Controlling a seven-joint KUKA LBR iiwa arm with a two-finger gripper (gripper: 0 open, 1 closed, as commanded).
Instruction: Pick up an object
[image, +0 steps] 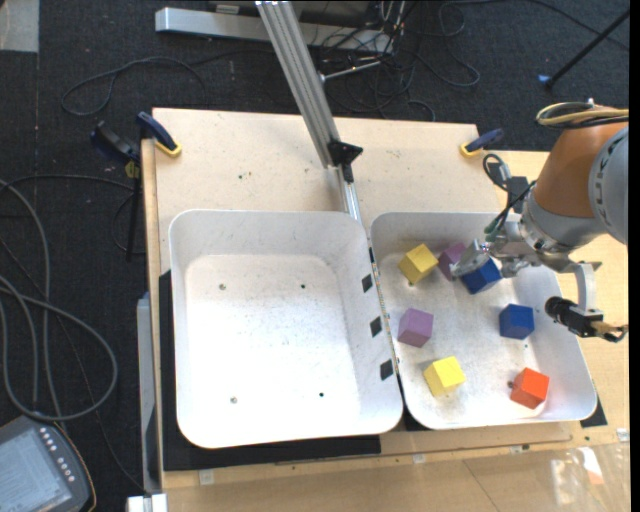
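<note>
The gripper (478, 262) is seen low over the right bin (560, 405), near its far edge, with a blue cube (481, 275) clamped between its fingers. A purple cube (454, 257) lies touching that blue cube. A yellow cube (419, 263) sits just beside. An orange cube (530, 387) rests toward the near right corner.

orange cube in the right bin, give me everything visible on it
The orange cube is a small solid-coloured block, matte, foam or plastic by its look, with one redder shaded face. It rests on the floor of the right bin, in the near right corner, turned slightly off the bin's edges. Nothing touches it: the yellow cube lies to its left, a blue cube beyond it, and the pincer is further back, near another blue cube.
</note>
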